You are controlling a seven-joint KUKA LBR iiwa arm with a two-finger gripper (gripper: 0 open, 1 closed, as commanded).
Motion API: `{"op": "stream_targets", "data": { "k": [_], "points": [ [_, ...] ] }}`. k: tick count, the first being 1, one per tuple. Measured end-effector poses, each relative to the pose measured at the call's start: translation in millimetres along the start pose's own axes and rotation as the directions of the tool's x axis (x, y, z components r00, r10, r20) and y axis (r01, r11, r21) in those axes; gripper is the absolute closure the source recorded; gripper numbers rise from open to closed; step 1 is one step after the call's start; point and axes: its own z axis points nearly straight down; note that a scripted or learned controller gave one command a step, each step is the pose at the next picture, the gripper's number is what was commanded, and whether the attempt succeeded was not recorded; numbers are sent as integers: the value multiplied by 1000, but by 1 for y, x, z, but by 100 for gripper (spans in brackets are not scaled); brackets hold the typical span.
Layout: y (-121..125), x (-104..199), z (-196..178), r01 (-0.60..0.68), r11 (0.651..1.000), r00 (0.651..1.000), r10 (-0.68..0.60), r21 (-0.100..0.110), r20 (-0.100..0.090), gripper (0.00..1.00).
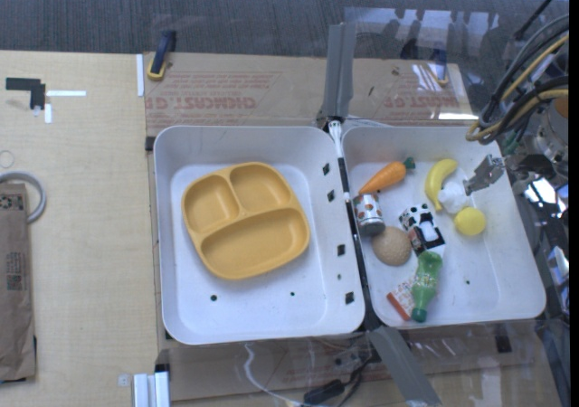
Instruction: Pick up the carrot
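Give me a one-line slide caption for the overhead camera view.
Gripper poised at the right bin's far side near the banana, the carrot lying untouched beside the divider.

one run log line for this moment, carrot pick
target: carrot in right bin, far left area, free | tool: right of banana, holding nothing | left bin: yellow tray | stage: approach, no contact

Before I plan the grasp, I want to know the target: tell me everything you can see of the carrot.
The carrot is a small orange toy with a dark green stub at its thick end, plastic by its look. It lies flat in the right bin, near the far left corner, tilted with its tip toward the divider and its green end toward the banana. Its tip comes close to the small can; I cannot tell if they touch. Nothing grips it.
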Motion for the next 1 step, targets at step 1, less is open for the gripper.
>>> {"op": "stream_targets", "data": {
  "k": [1],
  "points": [
    [12, 55, 85, 175, 984, 985, -175, -23, 11, 0]
  ]
}}
